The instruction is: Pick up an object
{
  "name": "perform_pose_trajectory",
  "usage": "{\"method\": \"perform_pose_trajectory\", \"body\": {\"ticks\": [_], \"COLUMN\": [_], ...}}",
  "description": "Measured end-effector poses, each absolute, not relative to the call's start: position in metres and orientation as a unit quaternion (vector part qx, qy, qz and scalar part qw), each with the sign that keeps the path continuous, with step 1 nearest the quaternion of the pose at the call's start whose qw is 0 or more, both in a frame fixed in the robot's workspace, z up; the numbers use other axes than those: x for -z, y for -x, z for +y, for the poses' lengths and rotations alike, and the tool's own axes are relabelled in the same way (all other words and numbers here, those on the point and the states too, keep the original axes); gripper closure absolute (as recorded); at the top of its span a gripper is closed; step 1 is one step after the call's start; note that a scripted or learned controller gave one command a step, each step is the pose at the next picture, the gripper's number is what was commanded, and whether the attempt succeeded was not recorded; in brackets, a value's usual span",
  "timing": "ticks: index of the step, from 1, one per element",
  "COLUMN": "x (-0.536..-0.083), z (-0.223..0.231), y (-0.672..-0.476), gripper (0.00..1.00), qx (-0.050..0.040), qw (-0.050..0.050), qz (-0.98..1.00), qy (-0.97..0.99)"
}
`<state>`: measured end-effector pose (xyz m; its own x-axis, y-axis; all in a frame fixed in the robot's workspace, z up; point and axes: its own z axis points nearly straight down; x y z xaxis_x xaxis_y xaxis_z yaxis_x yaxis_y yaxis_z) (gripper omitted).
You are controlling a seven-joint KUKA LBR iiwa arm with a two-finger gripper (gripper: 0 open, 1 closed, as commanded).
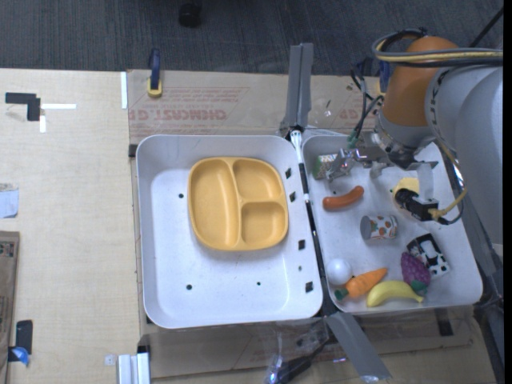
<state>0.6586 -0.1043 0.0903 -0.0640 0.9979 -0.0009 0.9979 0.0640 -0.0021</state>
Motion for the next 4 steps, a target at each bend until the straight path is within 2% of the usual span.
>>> {"method": "perform_pose_trajectory", "body": {"ticks": [1,2,3,4], "x": [-0.098,-0.098,-0.09,-0.097], "z": [-0.106,-0.106,-0.102,-0.105], "y": [-0.658,-0.658,-0.625,-0.625], "gripper": [1.0,0.0,0.0,1.0], "qx": [-0.0018,-0.0018,-0.0013,-0.0019], "qw": [0.001,0.001,0.001,0.002], "qz": [-0.728,-0.728,-0.752,-0.75], "qy": [0.685,0.685,0.659,0.661]}}
